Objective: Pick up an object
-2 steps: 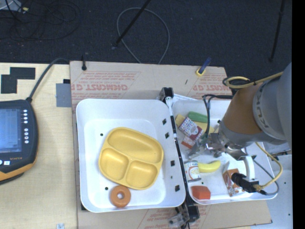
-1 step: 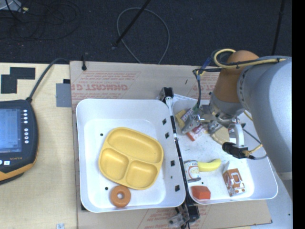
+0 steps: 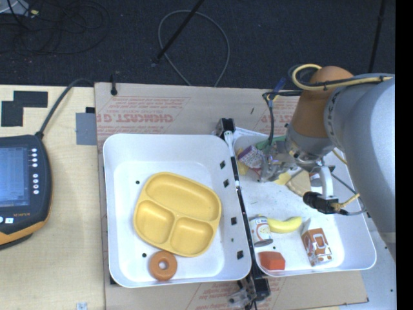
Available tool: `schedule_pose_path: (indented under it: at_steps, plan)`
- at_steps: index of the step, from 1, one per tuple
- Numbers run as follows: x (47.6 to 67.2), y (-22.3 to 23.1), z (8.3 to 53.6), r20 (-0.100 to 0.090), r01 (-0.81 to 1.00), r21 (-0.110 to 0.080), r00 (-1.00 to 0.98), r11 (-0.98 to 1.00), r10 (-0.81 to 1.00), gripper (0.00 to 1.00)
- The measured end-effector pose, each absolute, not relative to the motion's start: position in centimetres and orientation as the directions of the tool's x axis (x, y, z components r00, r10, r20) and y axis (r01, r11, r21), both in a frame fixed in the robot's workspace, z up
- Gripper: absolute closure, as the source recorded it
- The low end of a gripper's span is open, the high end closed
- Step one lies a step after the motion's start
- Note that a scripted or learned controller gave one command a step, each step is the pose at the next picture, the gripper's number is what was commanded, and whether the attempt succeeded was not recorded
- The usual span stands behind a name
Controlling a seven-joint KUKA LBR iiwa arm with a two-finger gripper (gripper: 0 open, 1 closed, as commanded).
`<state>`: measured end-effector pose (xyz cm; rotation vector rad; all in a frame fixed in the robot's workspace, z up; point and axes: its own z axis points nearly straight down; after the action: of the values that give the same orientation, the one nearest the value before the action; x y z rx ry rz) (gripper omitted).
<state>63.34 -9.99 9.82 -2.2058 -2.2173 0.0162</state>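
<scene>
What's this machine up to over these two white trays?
A robot arm reaches in from the right, and its gripper is down among the clutter at the back of the right bin; whether it has hold of anything is not clear. A banana, a red block and a small carton lie nearer the front. The left bin holds a yellow plate and a doughnut.
</scene>
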Motion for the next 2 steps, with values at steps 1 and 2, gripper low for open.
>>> schedule_pose_path:
  at_steps: [1,2]
  plan:
    - [61.0,-16.3,9.3,-0.001,1.0,-0.005,0.005,-0.005,1.0,1.0]
    - [64.5,-7.9,10.3,0.001,1.0,0.0,-0.006,0.006,1.0,1.0]
